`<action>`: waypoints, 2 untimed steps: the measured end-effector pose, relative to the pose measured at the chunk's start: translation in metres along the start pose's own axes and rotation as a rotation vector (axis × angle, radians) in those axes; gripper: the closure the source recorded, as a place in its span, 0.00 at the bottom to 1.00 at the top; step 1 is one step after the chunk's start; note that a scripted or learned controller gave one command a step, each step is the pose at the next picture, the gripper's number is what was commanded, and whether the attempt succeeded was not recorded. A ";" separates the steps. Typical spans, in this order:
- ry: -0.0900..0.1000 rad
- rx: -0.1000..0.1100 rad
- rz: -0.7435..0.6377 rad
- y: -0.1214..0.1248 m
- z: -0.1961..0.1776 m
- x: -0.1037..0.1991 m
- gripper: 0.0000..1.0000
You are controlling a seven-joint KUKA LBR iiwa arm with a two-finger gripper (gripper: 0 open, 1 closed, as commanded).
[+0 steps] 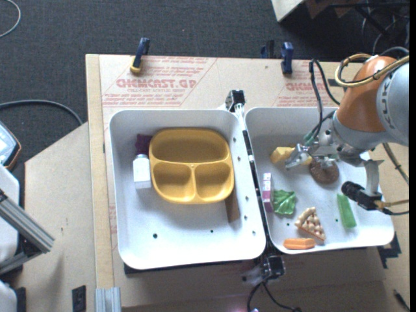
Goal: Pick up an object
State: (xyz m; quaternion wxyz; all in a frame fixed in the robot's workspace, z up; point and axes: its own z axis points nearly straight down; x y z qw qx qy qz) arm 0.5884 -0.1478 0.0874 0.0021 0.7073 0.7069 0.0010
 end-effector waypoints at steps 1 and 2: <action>-0.005 -0.007 0.001 0.001 -0.012 -0.002 1.00; -0.001 -0.002 -0.001 0.009 -0.057 -0.005 1.00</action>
